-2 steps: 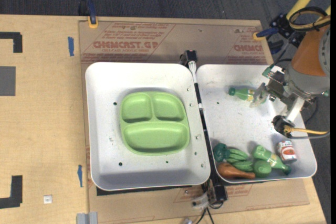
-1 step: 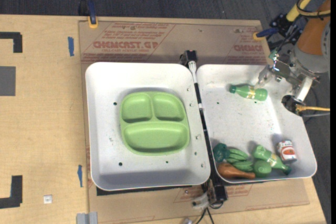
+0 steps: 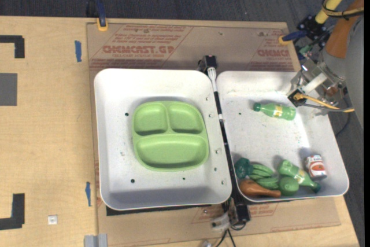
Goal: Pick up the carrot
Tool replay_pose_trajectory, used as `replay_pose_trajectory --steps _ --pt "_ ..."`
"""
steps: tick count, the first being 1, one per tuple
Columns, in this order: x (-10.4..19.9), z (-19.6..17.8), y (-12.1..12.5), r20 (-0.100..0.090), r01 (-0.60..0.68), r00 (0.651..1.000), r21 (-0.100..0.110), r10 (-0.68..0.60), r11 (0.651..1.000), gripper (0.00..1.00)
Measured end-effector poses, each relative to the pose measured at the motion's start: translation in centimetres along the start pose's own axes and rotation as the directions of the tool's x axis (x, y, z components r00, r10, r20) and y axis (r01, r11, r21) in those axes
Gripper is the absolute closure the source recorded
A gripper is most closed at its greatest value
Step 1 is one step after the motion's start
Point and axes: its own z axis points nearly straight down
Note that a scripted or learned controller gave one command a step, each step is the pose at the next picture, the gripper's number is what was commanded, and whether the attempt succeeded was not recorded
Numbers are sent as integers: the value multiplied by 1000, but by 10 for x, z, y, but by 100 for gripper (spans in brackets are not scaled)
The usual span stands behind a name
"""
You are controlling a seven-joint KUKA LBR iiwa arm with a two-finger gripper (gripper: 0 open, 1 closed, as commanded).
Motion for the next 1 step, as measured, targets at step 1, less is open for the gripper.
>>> replay_pose_trajectory --steps 1 --pt "8 -12 35 1 -211 977 4 211 977 0"
